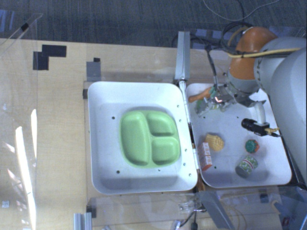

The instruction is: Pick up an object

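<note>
Hovering at the back left of the right bin, the gripper sits just beside an orange carrot. Open or closed: cannot tell. Carrot is the likely target. To grip well, centre over its middle, close across its narrow width, and stay off the bin wall.

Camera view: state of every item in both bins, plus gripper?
green tray: flat, open side up, in left bin
orange piece: lying in right bin, far-left corner
yellow piece: lying free on floor
red-and-white packet: lying along left wall
round green-red thing: resting free
patterned can: seemingly on its side
gripper: low beside orange piece, grasp unclear
</note>
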